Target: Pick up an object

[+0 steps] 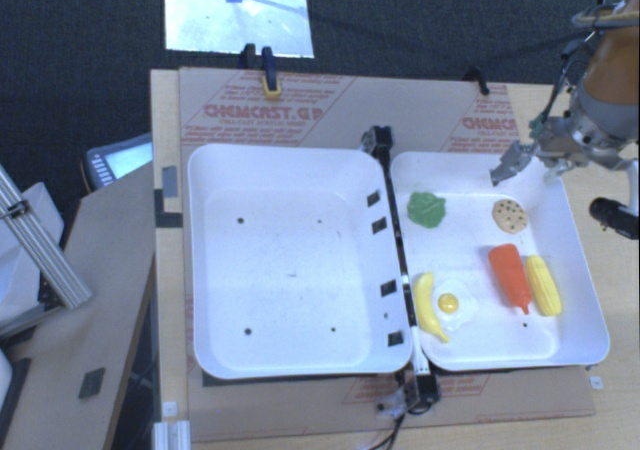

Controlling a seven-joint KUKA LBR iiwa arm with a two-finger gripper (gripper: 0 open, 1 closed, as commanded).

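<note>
Claw (507, 166) hangs over the back edge of the right bin (580, 333), arm coming in from the right. Nothing sits between its tips, so no grasp yet. Can't tell from this slant view whether it's spread or pressed together: it's small and blurred against the white.

All 6 candidates sit in the right bin; the left bin (215, 268) carries none. My read: the right bin is the pick source, which explains why the claw is parked above that side and not over the divider.

Layout:
- Cookie (510, 215), round, no long axis, near the back and closest to the claw, just in front of and below it in the view.
- Green leafy piece (427, 209), lumpy, no clear axis, back-left of the bin near the divider.
- Orange carrot-like piece (511, 277), long axis roughly front-to-back, slightly tilted, narrow end toward the front edge.
- Corn (544, 285), just beside the orange piece on its right, near parallel, possibly touching.
- Banana (427, 306), front-left against the divider wall, long axis front-to-back, curved.
- Fried egg (451, 303), flat, touching or just beside the banana.

Judgement: cookie is the likeliest target given proximity, but it's flat, so a poor pinch. For the orange piece or corn, the claw should close across the short axis; the tight pairing leaves little room between them.
</note>
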